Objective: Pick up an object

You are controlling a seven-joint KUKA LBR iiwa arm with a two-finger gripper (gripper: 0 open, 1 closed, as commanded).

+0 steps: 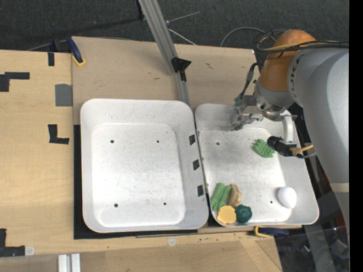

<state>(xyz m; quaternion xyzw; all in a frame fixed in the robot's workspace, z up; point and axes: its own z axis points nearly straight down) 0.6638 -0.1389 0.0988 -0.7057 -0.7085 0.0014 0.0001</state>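
Note:
My gripper (pixel 237 123) hangs over the far part of the right bin (pixel 227 152), under the grey arm with its orange band. Nothing shows between its fingertips. A green ridged object (pixel 262 148) lies to the gripper's right, near the bin's right wall. At the bin's near left corner sit a long green object (pixel 220 195), a tan piece (pixel 234 194), a yellow round piece (pixel 227 215) and a dark teal piece (pixel 243 213), bunched together. A white egg-like object (pixel 286 196) rests near the near right corner.
The left bin (pixel 136 163) stands beside the right one, joined by black clips (pixel 195 164). A slanted metal rail (pixel 161 33) runs from the top of the view down to the bins' far edge. A black and yellow fitting (pixel 286 147) sits at the right rim.

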